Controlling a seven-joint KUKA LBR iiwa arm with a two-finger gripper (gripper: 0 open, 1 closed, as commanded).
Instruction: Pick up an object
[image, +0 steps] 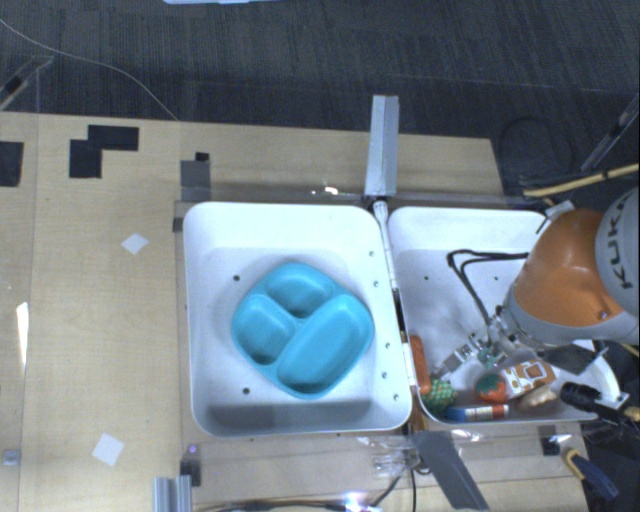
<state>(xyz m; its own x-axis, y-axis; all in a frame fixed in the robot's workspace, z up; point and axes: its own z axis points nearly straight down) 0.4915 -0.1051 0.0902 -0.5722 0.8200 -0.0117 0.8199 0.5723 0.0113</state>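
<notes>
My gripper reaches down into the front part of the right bin, just above a cluster of small objects. Right below it lies a small orange and green round piece. A white and orange packet sits to its right, with a beige piece in front of that. A blue and red marker lies along the front wall. A green item and an orange carrot-like stick rest by the left wall. The arm's orange band hides part of the bin.
The left bin holds a blue divided plate in its middle. A thin black wire loops across the right bin's floor behind the gripper. A metal divider stands at the back between the bins.
</notes>
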